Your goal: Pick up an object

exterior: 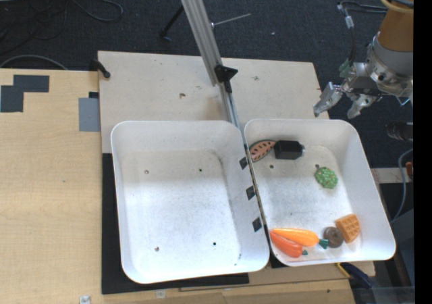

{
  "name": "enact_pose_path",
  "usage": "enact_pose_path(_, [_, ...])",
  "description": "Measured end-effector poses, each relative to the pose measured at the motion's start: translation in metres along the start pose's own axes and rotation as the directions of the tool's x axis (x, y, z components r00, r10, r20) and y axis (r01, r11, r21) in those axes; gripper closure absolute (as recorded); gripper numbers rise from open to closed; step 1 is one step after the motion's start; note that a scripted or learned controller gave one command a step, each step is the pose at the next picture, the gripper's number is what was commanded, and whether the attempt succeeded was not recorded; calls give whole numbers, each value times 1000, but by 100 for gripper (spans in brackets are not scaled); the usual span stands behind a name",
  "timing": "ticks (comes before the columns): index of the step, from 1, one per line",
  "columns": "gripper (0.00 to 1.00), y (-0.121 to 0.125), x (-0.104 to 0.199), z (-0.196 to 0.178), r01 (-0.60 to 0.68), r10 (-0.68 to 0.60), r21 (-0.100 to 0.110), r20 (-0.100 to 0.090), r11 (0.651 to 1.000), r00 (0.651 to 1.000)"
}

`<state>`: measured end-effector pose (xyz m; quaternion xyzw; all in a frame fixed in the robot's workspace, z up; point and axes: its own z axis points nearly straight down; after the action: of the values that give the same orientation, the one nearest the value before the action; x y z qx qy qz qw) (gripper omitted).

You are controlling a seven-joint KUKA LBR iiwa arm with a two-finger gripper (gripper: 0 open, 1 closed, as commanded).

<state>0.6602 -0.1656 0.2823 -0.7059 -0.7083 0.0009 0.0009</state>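
Camera view looks down at a slant on a table (pixel 47 181) carrying two shallow white bins side by side. Nearest, along the front of the right bin (pixel 368 161), lie an orange carrot-like toy (pixel 297 236) with a red piece (pixel 287 247) touching it just in front, then a small dark round object (pixel 331 234) and an orange waffle-textured block (pixel 348 227) close together toward the bin's right corner. The left bin (pixel 175 201) sits beside it, its floor speckled with small dark marks. Farther back in the right bin, a green bumpy object (pixel 326 177) rests alone near the right wall. Beyond that, near the back-left corner, a black block (pixel 287 150) lies just beside an orange-and-brown striped object (pixel 262 150) that leans against the divider between the bins. Behind the bins, a silver rail (pixel 202 32) rises at a tilt from a pale board (pixel 162 86). Farthest, above the right bin's back-right corner and outside it, hangs the end effector (pixel 343 101), its fingers spread apart with nothing between them, well apart from every object.
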Motion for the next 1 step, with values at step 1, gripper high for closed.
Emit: enact_pose_path(1, [0,0,0,0,1,-1,1,0,1000,1000])
